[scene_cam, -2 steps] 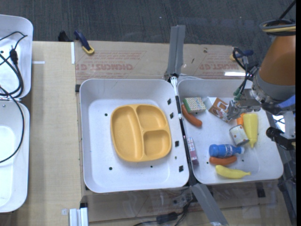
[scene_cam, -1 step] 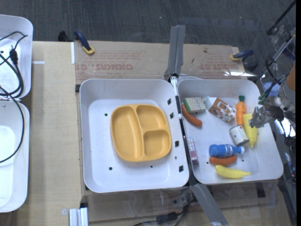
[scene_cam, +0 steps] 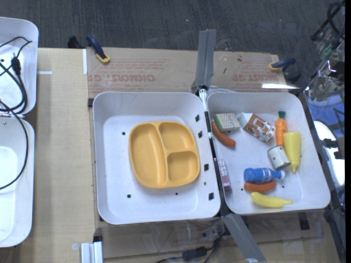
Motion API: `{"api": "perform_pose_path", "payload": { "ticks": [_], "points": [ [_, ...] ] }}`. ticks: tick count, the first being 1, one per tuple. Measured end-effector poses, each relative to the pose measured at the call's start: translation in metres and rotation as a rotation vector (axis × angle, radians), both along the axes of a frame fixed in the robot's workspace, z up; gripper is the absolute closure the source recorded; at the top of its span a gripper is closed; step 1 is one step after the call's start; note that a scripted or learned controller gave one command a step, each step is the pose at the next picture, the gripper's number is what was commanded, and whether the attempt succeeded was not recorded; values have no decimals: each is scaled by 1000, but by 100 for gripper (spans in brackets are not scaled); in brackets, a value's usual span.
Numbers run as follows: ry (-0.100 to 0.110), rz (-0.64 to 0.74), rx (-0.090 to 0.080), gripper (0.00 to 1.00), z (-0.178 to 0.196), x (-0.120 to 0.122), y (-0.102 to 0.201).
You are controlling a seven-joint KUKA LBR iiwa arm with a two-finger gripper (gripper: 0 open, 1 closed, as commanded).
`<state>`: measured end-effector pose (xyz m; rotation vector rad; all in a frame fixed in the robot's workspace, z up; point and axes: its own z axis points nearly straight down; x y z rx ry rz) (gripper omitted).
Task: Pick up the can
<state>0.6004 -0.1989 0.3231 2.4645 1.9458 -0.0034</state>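
Overhead, the can (scene_cam: pixel 278 158) lies tilted in the right bin (scene_cam: pixel 312 147), toward the tabletop's right edge, just beside a yellow bottle (scene_cam: pixel 292 148) and a blue bottle (scene_cam: pixel 263 175). How the end effector stands, I cannot tell.

Floor: dark grey carpet (scene_cam: pixel 142 10) is seen beyond the bench.
Bench: a pale wooden top (scene_cam: pixel 60 147) is covered at the rear by brown cardboard (scene_cam: pixel 148 70).
Clamps: two blue clamps (scene_cam: pixel 97 48) (scene_cam: pixel 282 64) are fixed on the cardboard's far edge.
Left edge: white surfaces (scene_cam: pixel 13 201) are crossed by black cables (scene_cam: pixel 16 92).
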Motion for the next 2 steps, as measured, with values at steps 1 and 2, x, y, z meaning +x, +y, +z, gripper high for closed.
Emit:
{"api": "perform_pose_path", "payload": {
  "ticks": [1,2],
  "points": [
    [0,280,0,100,64,38,-14],
    [3,369,2,100,-103,58,-23]
  ]
}}
